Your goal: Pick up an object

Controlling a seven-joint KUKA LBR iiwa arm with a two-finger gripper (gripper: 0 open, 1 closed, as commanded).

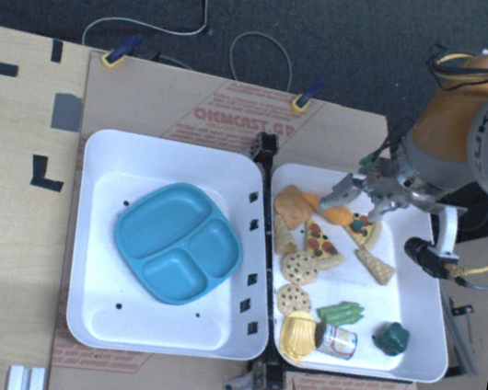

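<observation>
With its fingers spread open and holding nothing, the hand hovers above the small orange carrot-shaped toy at upper right, where crowding neighbours could spoil the grip.

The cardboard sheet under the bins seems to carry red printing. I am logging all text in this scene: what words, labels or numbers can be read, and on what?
"CHICKEN C.P." or similar, red print on the cardboard sheet, seen upside down and blurred; the reading is uncertain.
More red lines on the same sheet, above the left bin: too blurred to read.
Label on the small can in the right bin: too small to read.
</observation>
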